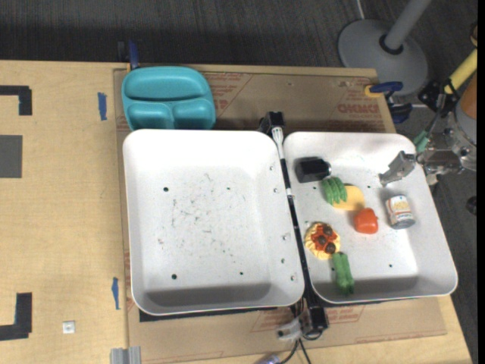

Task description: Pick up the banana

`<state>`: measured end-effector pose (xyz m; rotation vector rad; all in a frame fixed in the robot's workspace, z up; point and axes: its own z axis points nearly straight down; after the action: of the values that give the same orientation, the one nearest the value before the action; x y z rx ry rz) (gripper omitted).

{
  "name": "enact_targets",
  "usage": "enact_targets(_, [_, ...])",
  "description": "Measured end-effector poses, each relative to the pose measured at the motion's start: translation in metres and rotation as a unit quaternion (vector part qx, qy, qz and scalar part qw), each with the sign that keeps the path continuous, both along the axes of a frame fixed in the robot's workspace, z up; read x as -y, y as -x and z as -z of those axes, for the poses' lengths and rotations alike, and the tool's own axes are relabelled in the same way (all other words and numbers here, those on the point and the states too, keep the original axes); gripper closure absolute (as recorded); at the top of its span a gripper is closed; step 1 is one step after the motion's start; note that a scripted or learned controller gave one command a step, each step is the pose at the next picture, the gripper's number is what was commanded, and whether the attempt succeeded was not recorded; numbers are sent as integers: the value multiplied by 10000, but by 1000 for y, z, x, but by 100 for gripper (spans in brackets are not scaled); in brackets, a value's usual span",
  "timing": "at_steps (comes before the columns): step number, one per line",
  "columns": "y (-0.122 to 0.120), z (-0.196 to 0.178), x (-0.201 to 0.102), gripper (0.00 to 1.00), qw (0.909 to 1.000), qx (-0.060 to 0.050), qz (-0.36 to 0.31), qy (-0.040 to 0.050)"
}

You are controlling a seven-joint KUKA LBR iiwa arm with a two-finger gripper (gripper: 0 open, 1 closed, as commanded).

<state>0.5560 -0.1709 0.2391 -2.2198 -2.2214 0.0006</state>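
Banana point(350, 196) beneath green toy point(332, 190)

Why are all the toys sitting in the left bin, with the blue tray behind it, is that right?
Not quite. The camera view shows the toys, such as the can and the red pepper, in the right bin, not the left bin. The blue tray does sit behind the left bin.

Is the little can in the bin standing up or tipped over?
Standing up. The can shows its round top above its label, near the right bin's right side, beside the red toy.
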Motion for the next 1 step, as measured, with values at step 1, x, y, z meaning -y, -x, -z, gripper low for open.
enact_targets(1, [-30,148,-77,0,9840,14,-1782,5])
